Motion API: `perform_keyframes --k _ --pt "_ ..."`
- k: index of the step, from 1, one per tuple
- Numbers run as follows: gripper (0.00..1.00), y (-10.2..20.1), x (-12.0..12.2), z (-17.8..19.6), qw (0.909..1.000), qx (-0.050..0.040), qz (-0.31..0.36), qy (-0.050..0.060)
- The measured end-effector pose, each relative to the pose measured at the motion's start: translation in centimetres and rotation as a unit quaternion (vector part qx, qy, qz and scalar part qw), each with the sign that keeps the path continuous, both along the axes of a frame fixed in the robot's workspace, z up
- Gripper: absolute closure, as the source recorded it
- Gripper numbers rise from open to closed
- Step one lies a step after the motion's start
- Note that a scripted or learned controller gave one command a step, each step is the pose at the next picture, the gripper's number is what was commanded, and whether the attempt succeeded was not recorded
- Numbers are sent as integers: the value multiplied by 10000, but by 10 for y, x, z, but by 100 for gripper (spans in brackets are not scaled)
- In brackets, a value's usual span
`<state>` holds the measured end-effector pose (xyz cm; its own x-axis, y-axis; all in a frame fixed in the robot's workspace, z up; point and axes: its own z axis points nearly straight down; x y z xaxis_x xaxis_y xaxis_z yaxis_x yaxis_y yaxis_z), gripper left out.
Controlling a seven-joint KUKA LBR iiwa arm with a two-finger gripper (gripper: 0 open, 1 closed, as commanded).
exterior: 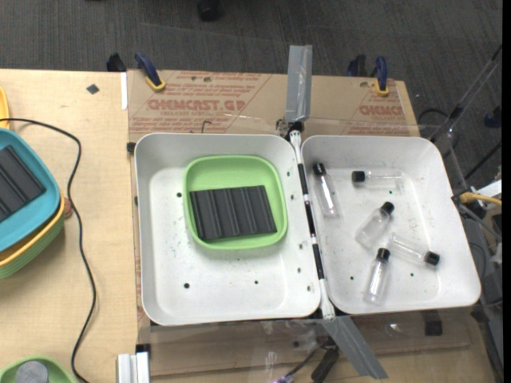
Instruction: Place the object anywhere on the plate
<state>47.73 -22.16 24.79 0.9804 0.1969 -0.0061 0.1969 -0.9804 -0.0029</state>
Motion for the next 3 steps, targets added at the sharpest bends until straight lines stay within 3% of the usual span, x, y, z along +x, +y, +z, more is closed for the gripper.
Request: perform_keyframes --k 3 --pt "0 0 0 -5 10000 -2 0 -5"
